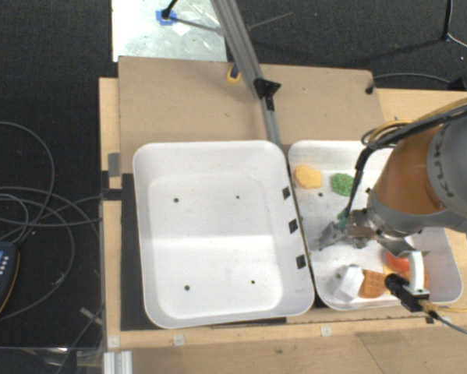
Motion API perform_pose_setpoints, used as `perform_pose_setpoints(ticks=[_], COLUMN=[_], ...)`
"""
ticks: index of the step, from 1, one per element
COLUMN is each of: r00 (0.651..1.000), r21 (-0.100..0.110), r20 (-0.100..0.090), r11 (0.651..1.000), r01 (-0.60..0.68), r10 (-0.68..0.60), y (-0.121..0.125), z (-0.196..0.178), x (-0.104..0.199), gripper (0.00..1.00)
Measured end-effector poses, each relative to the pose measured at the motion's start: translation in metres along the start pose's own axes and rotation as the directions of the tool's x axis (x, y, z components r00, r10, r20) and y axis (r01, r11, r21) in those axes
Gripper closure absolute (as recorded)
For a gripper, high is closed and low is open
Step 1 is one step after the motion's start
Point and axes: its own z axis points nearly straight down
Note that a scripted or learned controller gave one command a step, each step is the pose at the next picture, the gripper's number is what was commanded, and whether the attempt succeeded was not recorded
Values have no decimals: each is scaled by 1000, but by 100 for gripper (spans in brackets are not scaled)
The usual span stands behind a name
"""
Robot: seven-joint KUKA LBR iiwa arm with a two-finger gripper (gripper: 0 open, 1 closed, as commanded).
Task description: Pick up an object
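Two shallow white bins side by side on the desk [327, 100]. Left bin [217, 232]: bare white floor, a few small dark dots, nothing else to report. Right bin [444, 275]: a yellow-orange lump [308, 178] near the top-left corner, a green knobbly piece [341, 183] just beside it. Down at the near edge, a white object [344, 282] touching an orange waffle-patterned piece [371, 284], with a red-orange bit [397, 262] just right of them, partly under the arm [420, 178]. Gripper [332, 234] low over the middle of the right bin, pointing left, apart from every item; too dark and blurred, perhaps, to judge its spread. Part of a dark word on the arm's grey shell, not legible.
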Motion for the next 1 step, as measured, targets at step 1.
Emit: perform_pose_setpoints(ticks=[1], r00=[1000], r21=[-8], r20=[1], r11=[1000], r01=[0], r10=[0], y=[2], z=[-14], x=[-1], gripper=[100])
